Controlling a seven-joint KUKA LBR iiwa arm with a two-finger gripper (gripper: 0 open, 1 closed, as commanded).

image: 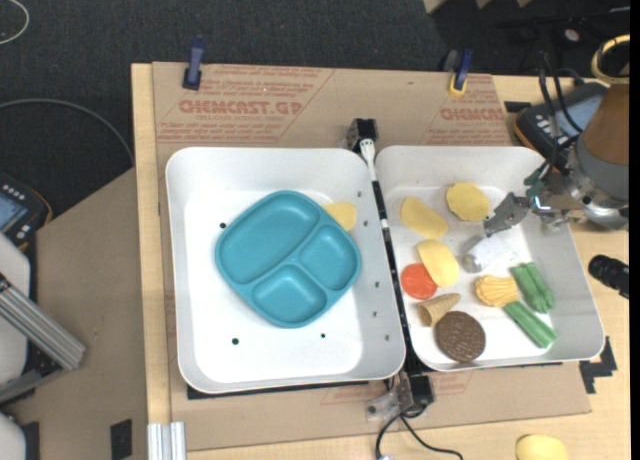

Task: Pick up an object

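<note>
Two white bins sit side by side on the bench (160, 248). The left bin (200, 338) holds a blue tray (288, 258) with three parts. A small yellow piece (342, 214) peeks out just past the tray's upper right edge.

The right bin (570, 278) holds a bunch of toy foods. Near the top are a yellow lump (467, 201) and a yellow wedge (423, 217). Below them is another yellow piece (438, 262), touching a red-orange round one (419, 281). A brown cone (437, 306) lies under that, and a dark brown cookie (460, 336) sits near the bottom edge. A ridged yellow piece (497, 291) lies beside two green sticks (532, 303).

The arm (605, 148) comes in from the right. Its gripper (497, 235) hangs over the middle of the right bin, between the yellow lump and the ridged yellow piece. The fingers look spread a little apart, though the view is dim there and it is hard to be sure. Nothing is seen between them. All the toy foods lie in the bin.
</note>
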